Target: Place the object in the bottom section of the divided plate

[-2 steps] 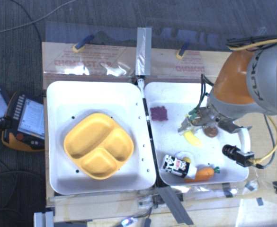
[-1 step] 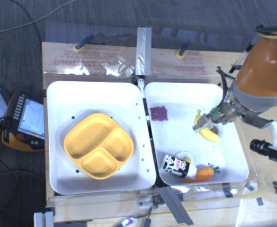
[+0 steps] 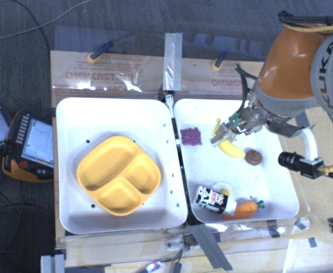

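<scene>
Camera view: two white bins (image 3: 64,152) on bench (image 3: 75,73), grey carpet (image 3: 18,50).

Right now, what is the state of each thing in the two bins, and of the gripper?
divided plate: in the left bin, upright, nothing in its sections.
purple grapes: lying in the right bin, near the divider.
banana: lying just under the gripper.
brown ball: resting right of the banana.
milk carton: lying on its side.
carrot: lying beside the carton.

Yellow divided plate (image 3: 119,174), white bins (image 3: 69,152), purple grapes (image 3: 191,136), orange carrot (image 3: 245,209).
</scene>
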Action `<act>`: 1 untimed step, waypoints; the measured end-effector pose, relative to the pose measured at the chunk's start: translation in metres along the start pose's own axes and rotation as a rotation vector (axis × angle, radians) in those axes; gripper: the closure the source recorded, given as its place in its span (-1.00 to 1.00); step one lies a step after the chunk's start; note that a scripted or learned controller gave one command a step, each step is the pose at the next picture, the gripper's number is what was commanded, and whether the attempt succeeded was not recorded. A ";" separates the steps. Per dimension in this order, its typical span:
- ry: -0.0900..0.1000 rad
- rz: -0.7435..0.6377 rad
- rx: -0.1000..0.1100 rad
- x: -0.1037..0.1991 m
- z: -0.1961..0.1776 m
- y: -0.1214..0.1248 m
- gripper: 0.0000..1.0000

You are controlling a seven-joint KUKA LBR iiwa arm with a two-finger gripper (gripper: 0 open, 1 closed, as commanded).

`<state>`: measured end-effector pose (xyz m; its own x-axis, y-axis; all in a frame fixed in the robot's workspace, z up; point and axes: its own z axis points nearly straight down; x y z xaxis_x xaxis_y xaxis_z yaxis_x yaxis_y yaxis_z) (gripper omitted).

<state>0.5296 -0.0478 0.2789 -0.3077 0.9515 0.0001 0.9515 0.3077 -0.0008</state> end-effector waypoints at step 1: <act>0.000 0.115 0.002 -0.030 0.029 0.023 1.00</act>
<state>0.5608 -0.0690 0.2500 -0.1965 0.9805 0.0001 0.9805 0.1965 -0.0026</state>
